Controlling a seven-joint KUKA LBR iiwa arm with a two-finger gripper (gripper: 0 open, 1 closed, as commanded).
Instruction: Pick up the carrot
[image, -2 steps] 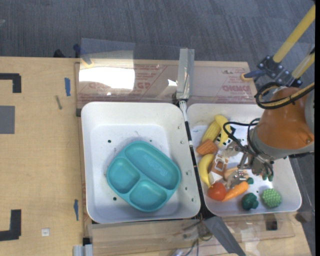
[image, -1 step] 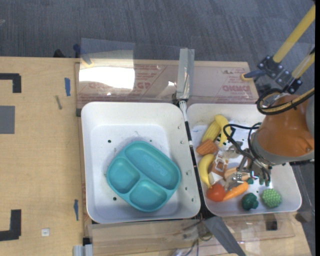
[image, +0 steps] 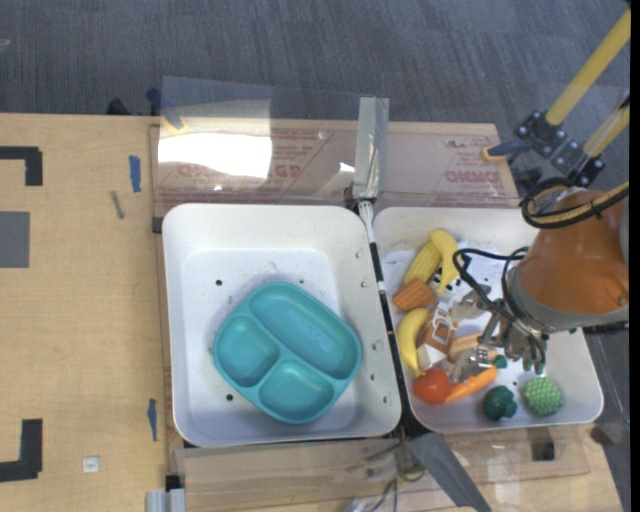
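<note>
Over the right bin (image: 588, 395), the gripper (image: 497, 352) hangs low among the toy food, and whether it is released or clenched I cannot tell — wrist hardware and cables hide the tips. Just below it, at its lower-left side, lies the carrot (image: 470, 385), slanted, its lower end touching a red tomato (image: 432, 387). No part of the carrot is seen caught in the gripper. A banana (image: 409, 340) curves along the bin's left wall, an orange wedge (image: 413, 295) and a corn cob (image: 430, 257) above it. Rightward sit a dark green piece (image: 499, 403) and a knobbly light green ball (image: 543, 395). Further left, the other bin (image: 190, 300) holds a teal divided plate (image: 287, 350).
</note>
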